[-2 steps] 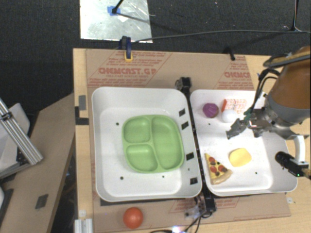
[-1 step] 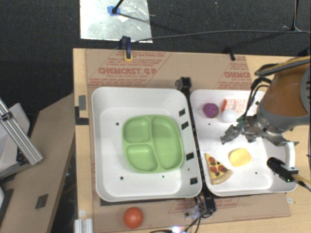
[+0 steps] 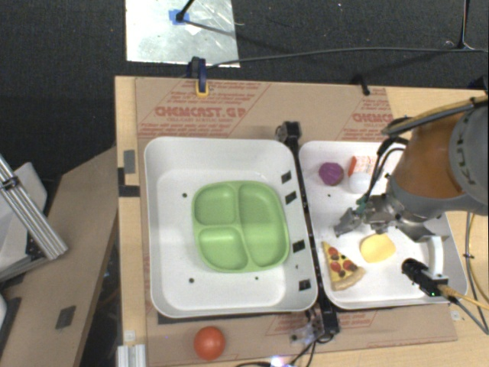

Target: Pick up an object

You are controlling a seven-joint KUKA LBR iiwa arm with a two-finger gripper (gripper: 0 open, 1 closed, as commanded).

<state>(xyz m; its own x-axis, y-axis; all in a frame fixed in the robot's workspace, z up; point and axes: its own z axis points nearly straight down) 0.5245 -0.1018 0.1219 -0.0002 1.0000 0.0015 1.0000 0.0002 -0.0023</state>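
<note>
My gripper (image 3: 351, 222) hangs low over the middle of the right bin (image 3: 321, 205), with the grey and orange arm coming in from the right. A yellow rounded piece (image 3: 377, 248) lies just right of and below it. A toy pizza slice (image 3: 342, 265) lies near the bin's front left, a short way below the gripper. A purple piece (image 3: 331, 173) sits at the back of the bin. Beside it are a red and white piece (image 3: 354, 164) and a small white one (image 3: 359, 181). I see nothing held in the gripper.
The left bin (image 3: 168, 205) holds a green divided plate (image 3: 240, 225). A red ball (image 3: 208, 342) rests on the bench in front of the left bin. A blue and yellow clamp (image 3: 199, 77) sits at the bench's back edge.
</note>
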